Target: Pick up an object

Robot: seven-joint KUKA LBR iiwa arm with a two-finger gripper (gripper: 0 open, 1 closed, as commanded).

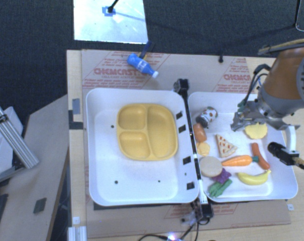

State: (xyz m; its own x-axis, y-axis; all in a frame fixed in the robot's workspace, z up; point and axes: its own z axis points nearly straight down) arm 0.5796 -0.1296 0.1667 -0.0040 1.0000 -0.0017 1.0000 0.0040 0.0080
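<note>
Nearest the camera, the left bin (pixel 104 185) shows a stretch of bare white floor along its near edge. On its far half sits a yellow divided plate (pixel 145 131) with three compartments.

Beyond this bin, on the brown board at the far side, a blue bottle (pixel 140 65) lies on its side with its white cap pointing right.

Right bin (pixel 282 187) holds the toy food. At its left wall lies a hot dog (pixel 199 132), with a small yellow round piece (pixel 204 148) just near of it. A dark and white round toy (pixel 208 116) sits at the far left of the bin. A pizza slice (pixel 224 146) lies near the middle. A round bun-like piece (pixel 210 166) sits near of the slice, with a purple piece (pixel 222 176) and a green piece (pixel 219 187) at the near left corner. A carrot (pixel 237 160) lies right of the bun, a banana (pixel 253 177) near of it, and a red sausage (pixel 259 155) just right of the carrot.

A pale yellow flat piece (pixel 256 131) lies at the far right of the bin. Gripper (pixel 247 119) hangs low over the bin, at the far left edge of this piece. Finger spread cannot be told from this angle, and nothing is visibly held.
</note>
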